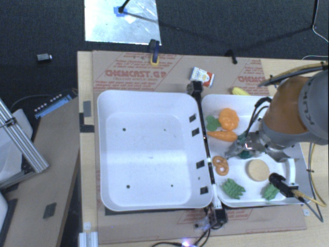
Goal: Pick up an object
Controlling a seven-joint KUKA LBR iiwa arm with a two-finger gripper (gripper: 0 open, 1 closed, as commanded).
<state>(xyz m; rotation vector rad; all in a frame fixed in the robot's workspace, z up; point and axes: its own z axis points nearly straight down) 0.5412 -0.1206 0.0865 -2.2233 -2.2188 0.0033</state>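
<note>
While the board under the bins (134,72) is scanned from the one fixed camera above, red print reading "CHEMCAST GP" is made out on it, well up and to the left of the pincer (237,149); the same red lettering is seen again nearer, up and to its right, but it is too broken to be read there. A small white and red packet (201,76) is spotted above the pincer, its print too small to read.

Now the arm (293,112): it is brought in from the right, grey with its orange band, bent low over the right bin (295,164). The pincer is pointed down and to the left; whether it is spread or pressed together cannot be told, and nothing can be seen held in it.

Around it the objects are laid out: a carrot (222,136) just above, an orange pepper (229,119) further above, a green leaf piece (212,123) up and left, a pretzel (220,165) just below left, a pale round disc (258,170) below right, green pieces (232,189) further below.

The left bin (149,148) is seen well to the pincer's left. A dark floor and a silvery sheet (122,13) are noted far above.
</note>
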